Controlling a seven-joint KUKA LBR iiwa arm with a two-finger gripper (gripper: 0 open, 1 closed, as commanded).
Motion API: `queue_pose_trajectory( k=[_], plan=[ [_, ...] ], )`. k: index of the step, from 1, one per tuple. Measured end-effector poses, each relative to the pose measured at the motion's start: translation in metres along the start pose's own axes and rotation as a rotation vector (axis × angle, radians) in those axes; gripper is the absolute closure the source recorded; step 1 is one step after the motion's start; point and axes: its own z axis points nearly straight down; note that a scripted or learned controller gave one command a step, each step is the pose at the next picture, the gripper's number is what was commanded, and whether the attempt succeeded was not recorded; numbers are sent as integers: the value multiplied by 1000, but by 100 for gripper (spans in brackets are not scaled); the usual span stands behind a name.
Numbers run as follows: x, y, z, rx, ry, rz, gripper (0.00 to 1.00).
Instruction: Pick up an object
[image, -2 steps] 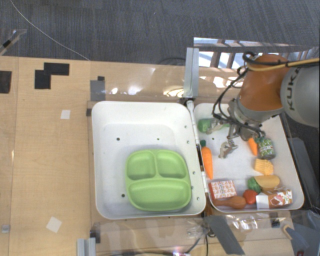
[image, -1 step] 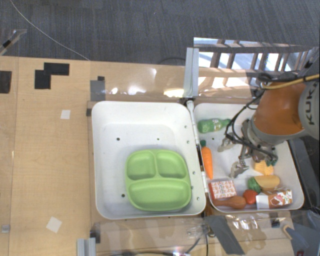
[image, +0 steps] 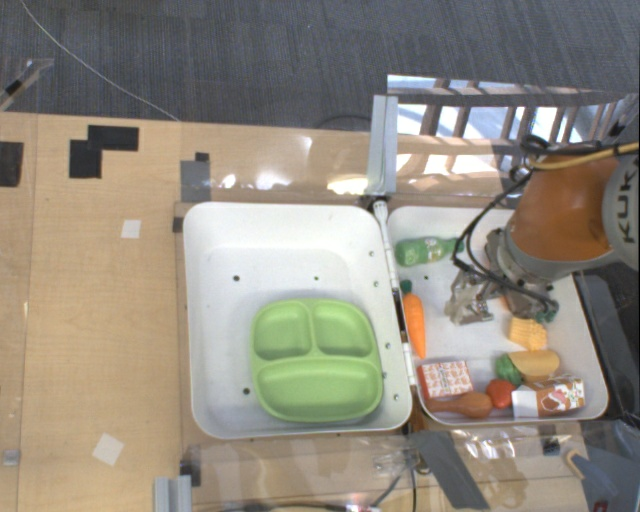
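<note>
hand (image: 470, 300): low in the right bin (image: 440, 225), grip state: cannot tell
carrot (image: 414, 324): just left of hand
left bin (image: 220, 240): holds green plate (image: 316, 360)

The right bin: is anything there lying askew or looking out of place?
The carrot lies right against the left wall of the right bin, at the divider. The bottle lies on its side. Nothing looks spilled or damaged.

The grey arm with its orange band (image: 563, 208) reaches in from the surface's right edge, wrist bent downward. Its tool (image: 470, 305) hangs low toward the right side of the surface, fingers pointing down.
</note>
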Motion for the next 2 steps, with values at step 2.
queue_pose_trajectory(
  k=[2],
  plan=[
    [-105,4,-218,-5,18,-45,100]
  ],
)
